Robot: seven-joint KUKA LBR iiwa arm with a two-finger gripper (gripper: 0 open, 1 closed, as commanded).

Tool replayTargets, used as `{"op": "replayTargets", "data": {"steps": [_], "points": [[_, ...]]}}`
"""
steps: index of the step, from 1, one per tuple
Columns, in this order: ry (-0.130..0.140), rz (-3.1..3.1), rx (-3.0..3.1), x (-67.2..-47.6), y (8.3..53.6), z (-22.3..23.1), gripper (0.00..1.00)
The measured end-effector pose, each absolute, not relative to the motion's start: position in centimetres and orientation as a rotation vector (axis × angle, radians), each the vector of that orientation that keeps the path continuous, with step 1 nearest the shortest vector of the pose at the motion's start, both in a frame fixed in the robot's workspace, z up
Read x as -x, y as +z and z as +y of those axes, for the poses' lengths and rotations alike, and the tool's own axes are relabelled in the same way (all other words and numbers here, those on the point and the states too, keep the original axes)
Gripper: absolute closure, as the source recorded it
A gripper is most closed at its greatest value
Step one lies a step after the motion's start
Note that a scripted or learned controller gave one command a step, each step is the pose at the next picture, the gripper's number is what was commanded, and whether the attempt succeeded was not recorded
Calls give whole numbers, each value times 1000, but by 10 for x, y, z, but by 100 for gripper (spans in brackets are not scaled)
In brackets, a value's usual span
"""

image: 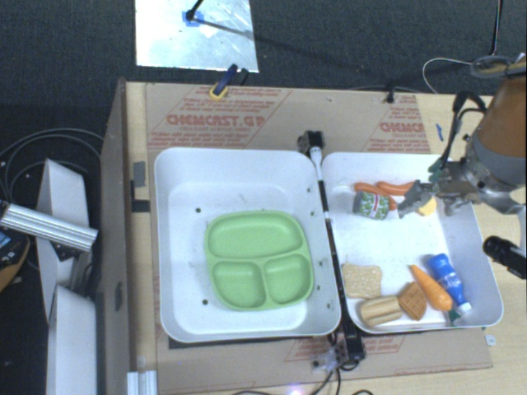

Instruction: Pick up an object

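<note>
White plastic fills most of my view: two shallow bins side by side on the table (247,109), which is covered in printed brown cardboard. In the left bin (177,220) I see a green tray (259,259) with three compartments, lying flat a little below the bin's middle.

In the right bin (387,245), the items sit in two groups. In the upper part, a green can (371,206) lies on its side, and just above it is an orange-red piece (387,188) that I can't identify; the two look as if they touch. Along the lower edge, from left to right, I see a cracker (361,280), a bread roll (380,310) below it, a waffle-like biscuit (413,301) touching the roll's right end, a carrot (432,288) lying at a slant, and a blue bottle (449,281) with a white cap just beside the carrot.

The arm (501,138) comes in at the right of the frame, over the bin's upper right corner. The end effector (417,199) is just right of the can and the orange-red piece, with a small yellow object (426,207) at its tips. I cannot tell whether it is clenched, released or holding the yellow object.
</note>
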State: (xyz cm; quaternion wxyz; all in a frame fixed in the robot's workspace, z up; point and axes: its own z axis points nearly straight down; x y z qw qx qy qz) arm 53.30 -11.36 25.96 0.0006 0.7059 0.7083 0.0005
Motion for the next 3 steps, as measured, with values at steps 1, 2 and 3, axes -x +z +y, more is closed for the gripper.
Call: {"op": "replayTargets", "data": {"steps": [1,2,3], "points": [[-2,2227,-2218,-619,165,-109,0],[6,2221,-2211,-630,87,-96,0],[11,2220,-2208,-632,99,-96,100]]}}
